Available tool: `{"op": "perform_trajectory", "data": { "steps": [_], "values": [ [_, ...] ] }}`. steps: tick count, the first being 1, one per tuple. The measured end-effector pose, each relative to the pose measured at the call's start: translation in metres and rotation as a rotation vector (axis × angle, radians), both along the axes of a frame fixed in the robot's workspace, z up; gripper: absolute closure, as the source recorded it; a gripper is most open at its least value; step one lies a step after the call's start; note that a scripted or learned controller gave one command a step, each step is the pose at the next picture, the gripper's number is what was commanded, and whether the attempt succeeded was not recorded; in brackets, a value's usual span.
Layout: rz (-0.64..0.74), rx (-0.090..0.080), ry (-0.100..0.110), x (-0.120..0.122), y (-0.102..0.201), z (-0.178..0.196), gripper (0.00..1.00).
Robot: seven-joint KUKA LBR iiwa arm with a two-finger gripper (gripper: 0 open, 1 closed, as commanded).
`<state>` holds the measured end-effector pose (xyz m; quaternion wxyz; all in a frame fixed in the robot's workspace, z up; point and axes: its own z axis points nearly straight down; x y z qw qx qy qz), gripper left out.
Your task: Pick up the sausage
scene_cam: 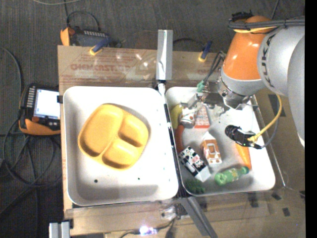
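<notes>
— Beside the yellow tray (115, 135), where's your sausage?
— Against the right bin (262, 180) left wall, sausage (179, 133) wedged under the banana (176, 114).
— Gripper (205, 99)?
— Can't tell its state. You risk catching the wall or neighbours.

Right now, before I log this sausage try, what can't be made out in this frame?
- Pincer: the arm's wrist covers it in the camera view, so open or shut is unreadable.
- Sausage: lies against the right bin's left wall, its upper end hidden by neighbouring clutter.
- Small carton: its print is too small to read.
</notes>
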<state>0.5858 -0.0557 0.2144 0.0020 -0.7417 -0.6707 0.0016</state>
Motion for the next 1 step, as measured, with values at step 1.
{"op": "perform_trajectory", "data": {
  "steps": [1],
  "values": [
    [-0.001,0.001,-0.003,-0.0369,-0.0403,-0.1107,0.00]
  ]
}}
